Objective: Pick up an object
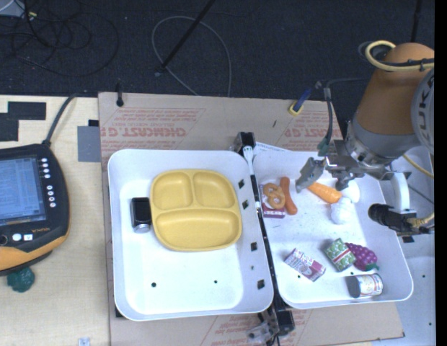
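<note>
Carrot (pixel 325 192) in right bin (pixel 396 280) just below tool (pixel 326 170), its fingers apart; cardboard (pixel 173 125) print mirrored, unreadable.

A yellow divided plate (pixel 195 209) lies in the left bin (pixel 130 287), with a small black block (pixel 141 213) just beside it at nine o'clock. At the view's nine o'clock a pendant with a lit screen (pixel 21 200) rests on the surface (pixel 79 287). Cables (pixel 187 42) loop at twelve o'clock.

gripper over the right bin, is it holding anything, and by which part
Nothing is held. The two-finger gripper hovers open in the shallow white right bin, just above the small orange carrot, with no object between its fingers.
</note>
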Available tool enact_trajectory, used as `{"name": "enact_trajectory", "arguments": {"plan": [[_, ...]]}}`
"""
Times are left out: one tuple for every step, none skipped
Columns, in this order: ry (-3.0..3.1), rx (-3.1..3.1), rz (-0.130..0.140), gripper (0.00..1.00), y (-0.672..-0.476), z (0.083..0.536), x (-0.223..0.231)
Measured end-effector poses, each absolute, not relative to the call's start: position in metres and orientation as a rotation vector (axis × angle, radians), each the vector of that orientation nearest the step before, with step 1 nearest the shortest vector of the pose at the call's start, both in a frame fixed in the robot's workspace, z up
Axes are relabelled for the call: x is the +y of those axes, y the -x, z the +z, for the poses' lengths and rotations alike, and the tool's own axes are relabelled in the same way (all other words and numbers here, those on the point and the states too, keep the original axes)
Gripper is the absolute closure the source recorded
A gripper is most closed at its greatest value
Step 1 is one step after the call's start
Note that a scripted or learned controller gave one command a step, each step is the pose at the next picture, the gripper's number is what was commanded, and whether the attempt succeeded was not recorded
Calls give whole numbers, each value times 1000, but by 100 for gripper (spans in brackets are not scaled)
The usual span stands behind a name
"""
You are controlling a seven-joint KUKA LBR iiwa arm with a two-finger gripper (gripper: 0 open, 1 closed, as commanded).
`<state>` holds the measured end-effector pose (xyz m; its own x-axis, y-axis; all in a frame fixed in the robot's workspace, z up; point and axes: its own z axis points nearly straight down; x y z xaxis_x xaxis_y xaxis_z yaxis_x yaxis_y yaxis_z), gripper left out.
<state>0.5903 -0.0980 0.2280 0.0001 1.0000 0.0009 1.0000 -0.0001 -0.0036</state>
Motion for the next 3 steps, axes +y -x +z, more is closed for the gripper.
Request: {"name": "enact_trajectory", "arguments": {"plan": [[2221, -2215, 5, 0, -547, 114, -153], [2222, -2218, -1, 0, -516, 89, -151], [2226, -2209, -5, 100, -517, 99, -151]]}}
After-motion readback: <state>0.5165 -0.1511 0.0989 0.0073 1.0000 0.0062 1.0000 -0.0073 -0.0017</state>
